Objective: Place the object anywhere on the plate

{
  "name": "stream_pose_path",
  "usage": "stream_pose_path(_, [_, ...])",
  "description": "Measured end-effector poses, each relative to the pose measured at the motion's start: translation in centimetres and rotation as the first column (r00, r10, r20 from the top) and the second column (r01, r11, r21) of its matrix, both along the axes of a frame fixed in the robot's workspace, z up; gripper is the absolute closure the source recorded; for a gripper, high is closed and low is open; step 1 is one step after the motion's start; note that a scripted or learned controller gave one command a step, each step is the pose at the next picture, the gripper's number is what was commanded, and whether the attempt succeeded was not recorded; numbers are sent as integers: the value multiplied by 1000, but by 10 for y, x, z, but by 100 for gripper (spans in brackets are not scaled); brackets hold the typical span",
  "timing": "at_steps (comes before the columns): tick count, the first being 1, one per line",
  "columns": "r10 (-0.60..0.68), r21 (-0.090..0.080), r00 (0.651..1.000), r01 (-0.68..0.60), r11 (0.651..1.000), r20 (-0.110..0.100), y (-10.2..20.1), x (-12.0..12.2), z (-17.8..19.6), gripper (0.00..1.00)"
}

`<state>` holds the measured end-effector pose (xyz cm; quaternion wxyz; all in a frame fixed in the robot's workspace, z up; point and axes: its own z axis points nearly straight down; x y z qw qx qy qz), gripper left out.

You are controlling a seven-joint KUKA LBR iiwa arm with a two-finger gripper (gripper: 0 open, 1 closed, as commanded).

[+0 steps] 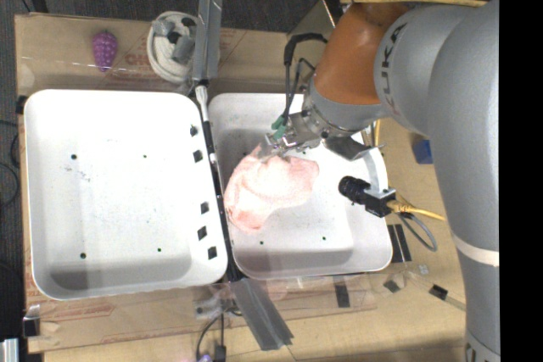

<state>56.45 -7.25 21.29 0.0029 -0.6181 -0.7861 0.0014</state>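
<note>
**Gripper Poised at the Plate's Upper Edge**

The arm point(424, 80) reached in from the right and hung over the right bin point(361, 254), 1 of 2 white bins on the bench. Its gripper point(288, 136) sat at the upper edge of a pale pink plate point(267, 191) that lay in the left-centre of that bin, close to the divider between the bins. Whether the gripper was apart or closed could not be told, and nothing could be made out between its tips; the object to be placed could not be picked out with any certainty.

The plate lay directly below and slightly left of the gripper, its longer spread running from upper right to lower left. Any release would probably call for only a short move down-left to land well inside the rim. The left bin point(51, 182) stood well apart.
</note>
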Motion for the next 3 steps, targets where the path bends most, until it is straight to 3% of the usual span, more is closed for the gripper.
stream_pose_path(1, [9, -1, 1000, -9, 1000, 3, 1, 1, 18, 100])
stream_pose_path(2, [404, 0, 915, -404, 915, 3, 51, -25, 26, 100])
stream_pose_path(3, [733, 0, 681, -733, 681, 3, 102, -37, 18, 100])
